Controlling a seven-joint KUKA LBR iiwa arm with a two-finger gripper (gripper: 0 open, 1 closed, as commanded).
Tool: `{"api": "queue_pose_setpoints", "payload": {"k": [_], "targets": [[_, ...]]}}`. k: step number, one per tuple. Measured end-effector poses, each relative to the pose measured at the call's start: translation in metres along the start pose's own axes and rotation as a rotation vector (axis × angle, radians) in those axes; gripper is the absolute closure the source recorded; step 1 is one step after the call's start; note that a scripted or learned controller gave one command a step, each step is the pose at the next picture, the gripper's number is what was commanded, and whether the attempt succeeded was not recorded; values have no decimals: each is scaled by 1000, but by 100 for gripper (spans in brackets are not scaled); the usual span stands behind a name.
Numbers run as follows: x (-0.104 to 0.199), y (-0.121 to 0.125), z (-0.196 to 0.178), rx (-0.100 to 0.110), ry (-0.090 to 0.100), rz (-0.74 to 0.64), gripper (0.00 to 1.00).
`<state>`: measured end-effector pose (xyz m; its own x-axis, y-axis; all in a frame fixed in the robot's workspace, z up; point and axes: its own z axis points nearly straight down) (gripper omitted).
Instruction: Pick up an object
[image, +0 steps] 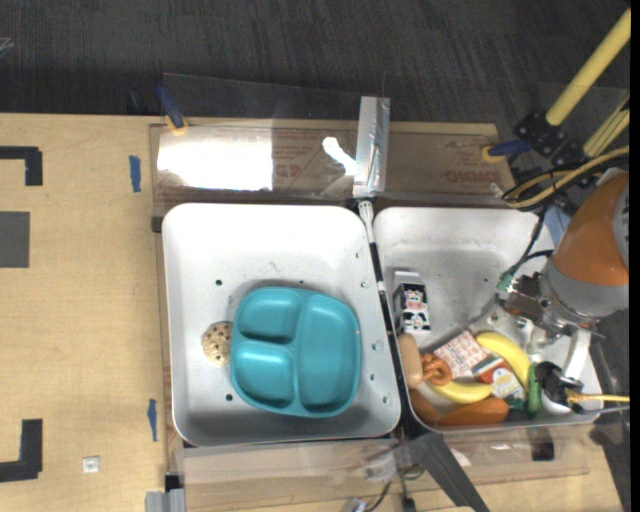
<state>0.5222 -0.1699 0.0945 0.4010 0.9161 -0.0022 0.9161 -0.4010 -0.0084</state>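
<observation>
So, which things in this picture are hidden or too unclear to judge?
- Gripper, camera view: the arm's wrist covers it, so the state of its grasp is unclear.
- Cookie: the teal plate hides its right side.
- Toy food under the banana: piled and overlapping, and too small to name each piece.
- Small carton: its print is too small to read.

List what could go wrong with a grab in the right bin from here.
1. The banana, the carrot-like orange piece and the small printed packet lie heaped and touching in the right bin, so the gripper may catch two things or knock one aside.
2. The heap sits against the bin's near wall and corner, leaving little room for a clean approach.
</observation>
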Motion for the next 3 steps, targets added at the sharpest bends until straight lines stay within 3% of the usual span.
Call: {"api": "queue_pose_setpoints", "payload": {"k": [1, 2, 3], "targets": [[2, 2, -12, -7, 2, -2, 100], [33, -61, -53, -7, 5, 51, 100], [39, -65, -41, -3, 2, -142, 100]]}}
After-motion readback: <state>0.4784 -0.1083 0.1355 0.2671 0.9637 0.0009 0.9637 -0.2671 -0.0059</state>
